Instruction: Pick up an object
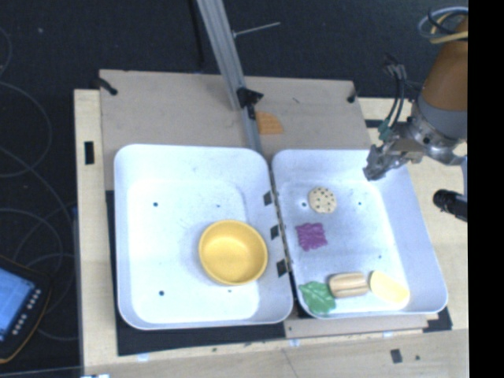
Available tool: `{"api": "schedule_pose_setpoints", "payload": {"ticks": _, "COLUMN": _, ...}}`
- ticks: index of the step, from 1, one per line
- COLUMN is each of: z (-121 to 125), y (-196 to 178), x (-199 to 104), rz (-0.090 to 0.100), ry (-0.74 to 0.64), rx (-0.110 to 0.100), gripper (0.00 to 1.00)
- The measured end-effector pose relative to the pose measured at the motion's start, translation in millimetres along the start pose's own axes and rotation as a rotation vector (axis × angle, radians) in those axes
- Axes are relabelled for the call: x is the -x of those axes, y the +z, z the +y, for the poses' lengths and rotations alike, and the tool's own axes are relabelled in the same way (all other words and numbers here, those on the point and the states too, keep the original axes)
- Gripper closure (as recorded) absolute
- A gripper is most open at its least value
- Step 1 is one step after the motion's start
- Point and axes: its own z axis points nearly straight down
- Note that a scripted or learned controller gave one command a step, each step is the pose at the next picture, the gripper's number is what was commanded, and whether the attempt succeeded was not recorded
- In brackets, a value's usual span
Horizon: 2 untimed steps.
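**Gripper over the right bin's far corner, no object taken yet**

The gripper [376,168] hangs above the far right corner of the right bin [417,235]. It carries nothing, and it is too small and dark to tell how it is set.

The right bin holds five small things. A round cookie [321,200] with dark dots lies nearest to the gripper. A purple piece [311,235] is just in front of it. Along the near wall lie a green piece [316,296], a tan roll [348,284] and a yellow piece [389,288], the three close together or touching.

The left bin [150,179] holds one yellow bowl [231,251], upright.

The cookie seems the easiest choice: probably light and stiff, it lies free, so the edges can be pinched from both sides. The purple piece looks soft. The bowl is wide; only its rim could be taken.
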Motion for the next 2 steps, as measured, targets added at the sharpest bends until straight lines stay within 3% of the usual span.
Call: {"api": "schedule_pose_setpoints", "payload": {"ticks": 2, "z": 17, "y": -4, "x": -110, "rz": 0.000, "ry": 0.000, "rx": 0.000, "gripper": 1.00}}
